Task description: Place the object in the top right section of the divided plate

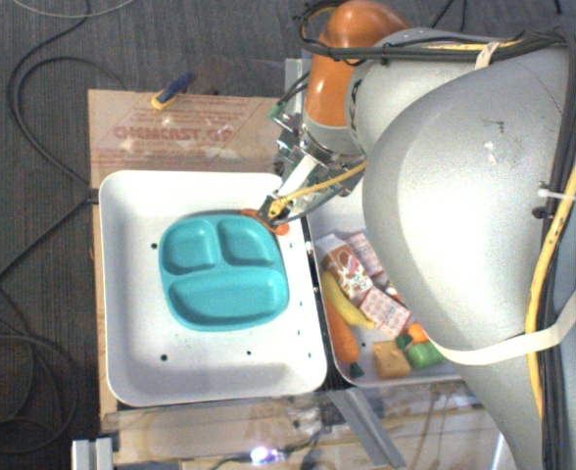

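Near the middle of the frame, my pincer (276, 211) hangs over the upper right corner of the teal divided plate (225, 272), its tip just at the plate's rim. A small orange-red object (280, 228) shows right at that tip, at the edge of the plate's top right section; it is too small and too hidden for me to name, and I cannot tell whether it sits between my fingers or whether they are apart or closed. Yellow strands run along my wrist above it.

The plate lies in the left white bin (131, 351), tilted a little, with two small sections above and one long one below.

To the right, the second bin (361, 375) holds a banana (342, 306), a carrot (343, 341), printed snack packets (371, 282) whose print is too blurred to read, a tan block (391, 360) and a green piece (425, 353).

At upper left, a cardboard sheet (170, 130) carries faded red lettering I cannot read. A blue and yellow item (172, 90) rests on its top edge.
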Tool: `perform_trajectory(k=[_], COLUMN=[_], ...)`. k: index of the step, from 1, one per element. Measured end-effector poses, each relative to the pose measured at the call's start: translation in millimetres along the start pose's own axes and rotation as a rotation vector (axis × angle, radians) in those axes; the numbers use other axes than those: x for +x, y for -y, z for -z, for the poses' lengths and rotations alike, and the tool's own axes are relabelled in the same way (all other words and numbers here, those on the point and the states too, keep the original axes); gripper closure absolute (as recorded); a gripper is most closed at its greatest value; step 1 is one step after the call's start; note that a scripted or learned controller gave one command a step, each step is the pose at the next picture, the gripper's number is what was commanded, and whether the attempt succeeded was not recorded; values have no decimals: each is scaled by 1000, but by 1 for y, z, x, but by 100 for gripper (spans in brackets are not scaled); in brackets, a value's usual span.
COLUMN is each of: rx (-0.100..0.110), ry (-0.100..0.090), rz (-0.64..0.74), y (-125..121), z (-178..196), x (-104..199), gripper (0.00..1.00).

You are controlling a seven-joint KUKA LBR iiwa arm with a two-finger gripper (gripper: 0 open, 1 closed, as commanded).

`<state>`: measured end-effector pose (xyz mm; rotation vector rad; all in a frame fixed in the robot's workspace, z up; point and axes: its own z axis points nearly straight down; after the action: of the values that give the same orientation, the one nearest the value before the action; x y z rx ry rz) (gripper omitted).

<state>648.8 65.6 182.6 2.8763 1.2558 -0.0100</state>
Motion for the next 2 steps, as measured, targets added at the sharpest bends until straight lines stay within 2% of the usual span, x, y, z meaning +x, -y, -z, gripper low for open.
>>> perform_trajectory(k=[1, 2], rx=[3, 0], ry=[-1, -1], rz=[261, 212], y=[59, 26], z=[-1, 66], x=[-35, -14], gripper=[100, 100])
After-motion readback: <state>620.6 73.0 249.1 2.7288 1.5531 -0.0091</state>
